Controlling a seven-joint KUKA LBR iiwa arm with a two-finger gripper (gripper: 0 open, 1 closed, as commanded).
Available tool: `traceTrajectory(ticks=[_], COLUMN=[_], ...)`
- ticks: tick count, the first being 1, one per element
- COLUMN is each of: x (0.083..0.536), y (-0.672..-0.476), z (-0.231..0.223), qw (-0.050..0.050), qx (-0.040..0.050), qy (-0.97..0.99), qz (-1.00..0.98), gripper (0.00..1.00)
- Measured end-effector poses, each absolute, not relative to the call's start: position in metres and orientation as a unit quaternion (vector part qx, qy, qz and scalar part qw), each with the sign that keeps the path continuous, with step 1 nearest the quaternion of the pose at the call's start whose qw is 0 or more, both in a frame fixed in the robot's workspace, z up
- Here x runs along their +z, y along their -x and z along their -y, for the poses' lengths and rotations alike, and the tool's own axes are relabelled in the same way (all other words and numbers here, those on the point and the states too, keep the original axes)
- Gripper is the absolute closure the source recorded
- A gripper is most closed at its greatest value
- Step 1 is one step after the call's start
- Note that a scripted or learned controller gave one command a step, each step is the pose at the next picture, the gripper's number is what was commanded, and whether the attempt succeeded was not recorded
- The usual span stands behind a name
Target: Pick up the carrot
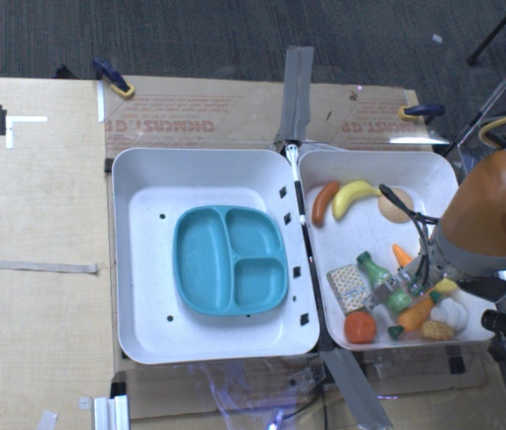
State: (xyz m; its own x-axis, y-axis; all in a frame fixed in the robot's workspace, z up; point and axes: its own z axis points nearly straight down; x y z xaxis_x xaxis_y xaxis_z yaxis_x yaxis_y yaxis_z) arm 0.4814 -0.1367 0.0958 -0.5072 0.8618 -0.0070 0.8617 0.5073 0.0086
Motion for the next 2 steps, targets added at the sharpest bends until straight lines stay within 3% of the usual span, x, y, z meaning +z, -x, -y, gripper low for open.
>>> traceTrajectory(ticks=[1, 2], x=[0.097, 0.095], y=[-0.555, -0.526], z=[0.143, 0.210], qw=[0.005, 0.000], qx=[0.0018, 0.0078], qy=[-0.567, -0.481], qz=[-0.824, -0.877], gripper=[0.00, 0.00])
